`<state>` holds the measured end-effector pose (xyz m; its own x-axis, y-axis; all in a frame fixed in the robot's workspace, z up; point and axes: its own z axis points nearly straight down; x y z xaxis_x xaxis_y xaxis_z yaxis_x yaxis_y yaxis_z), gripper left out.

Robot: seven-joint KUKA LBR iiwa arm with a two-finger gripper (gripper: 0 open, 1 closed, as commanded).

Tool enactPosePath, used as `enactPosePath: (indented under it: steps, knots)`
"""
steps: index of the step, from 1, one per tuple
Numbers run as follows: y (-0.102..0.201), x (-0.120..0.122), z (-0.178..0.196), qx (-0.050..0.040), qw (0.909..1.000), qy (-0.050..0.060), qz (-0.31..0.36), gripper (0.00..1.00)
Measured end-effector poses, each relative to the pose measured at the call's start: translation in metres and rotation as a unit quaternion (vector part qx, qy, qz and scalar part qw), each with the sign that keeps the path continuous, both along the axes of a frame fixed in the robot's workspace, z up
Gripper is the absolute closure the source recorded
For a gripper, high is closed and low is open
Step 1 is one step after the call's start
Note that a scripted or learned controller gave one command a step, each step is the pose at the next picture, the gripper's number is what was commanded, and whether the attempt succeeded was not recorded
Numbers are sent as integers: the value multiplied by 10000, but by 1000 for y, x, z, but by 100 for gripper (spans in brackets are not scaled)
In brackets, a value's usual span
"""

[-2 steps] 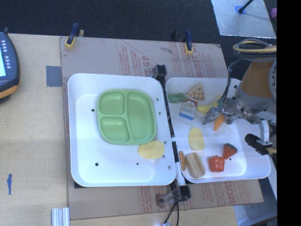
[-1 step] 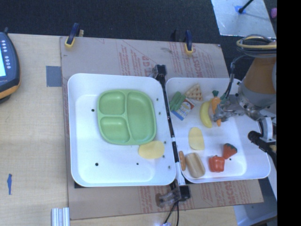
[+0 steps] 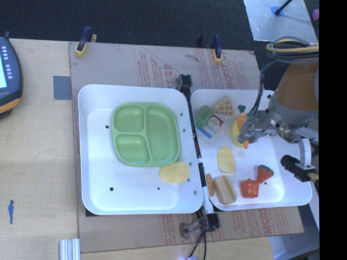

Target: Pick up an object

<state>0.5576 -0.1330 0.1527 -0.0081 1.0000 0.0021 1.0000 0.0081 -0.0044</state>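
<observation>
Orange carrot (image 3: 242, 124) stands almost upright in the right bin (image 3: 293, 202), partly hidden under the gripper (image 3: 249, 133); whether the gripper is closed on it cannot be told.

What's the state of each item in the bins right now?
Green plate: flat in left bin, compartments bare.
Yellow chip: left bin, touching plate's corner.
Hot dog: lying in right bin.
Strawberry: lying apart from the red pepper.
Pizza slice: flat, near the bin's far rim.
Gripper: low over the banana and carrot.
</observation>
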Motion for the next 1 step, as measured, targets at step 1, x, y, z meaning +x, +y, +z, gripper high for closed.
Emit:
enactPosePath:
  steps: [1]
  knots:
    - [64, 56, 42, -5, 10000, -42, 13, 100]
